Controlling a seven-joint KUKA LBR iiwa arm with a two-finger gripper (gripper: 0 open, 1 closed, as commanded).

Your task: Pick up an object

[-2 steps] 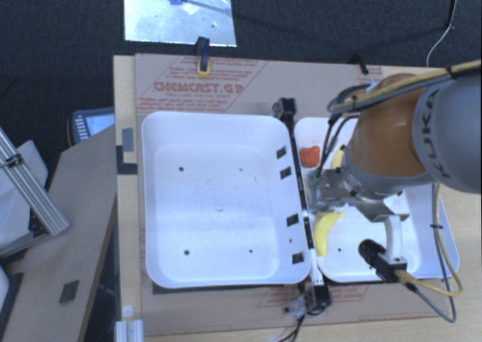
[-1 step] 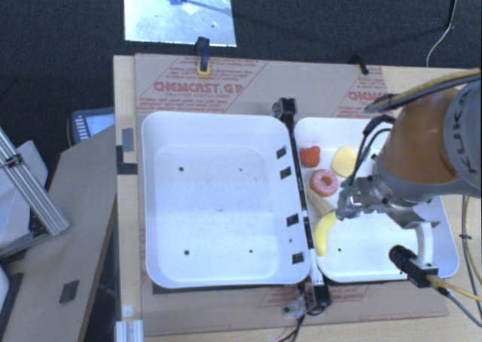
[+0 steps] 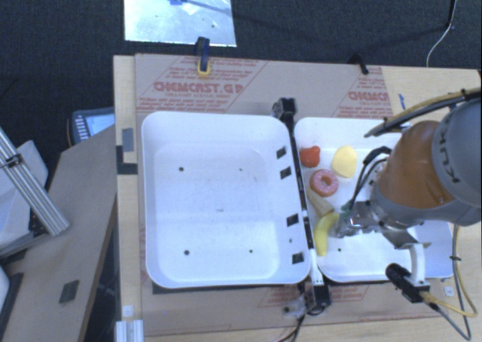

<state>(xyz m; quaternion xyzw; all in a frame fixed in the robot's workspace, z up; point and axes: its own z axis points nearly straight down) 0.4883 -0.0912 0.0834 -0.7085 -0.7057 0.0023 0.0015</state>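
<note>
Over the right bin (image 3: 354,269), the jaws (image 3: 340,225), state unclear, hover by a curved yellow banana (image 3: 323,233) and ringed pink doughnut (image 3: 324,181).

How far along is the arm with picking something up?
Done: the arm has reached into the right bin, with the gripper low beside the banana. In hand: nothing visibly lifted. The donut, lemon and red piece lie in the bin. Left: the grasp and lift.

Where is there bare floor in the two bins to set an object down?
The left bin has bare floor from wall to wall. The right bin is crowded along the divider: red piece, yellow piece, doughnut, banana, arm above.
</note>
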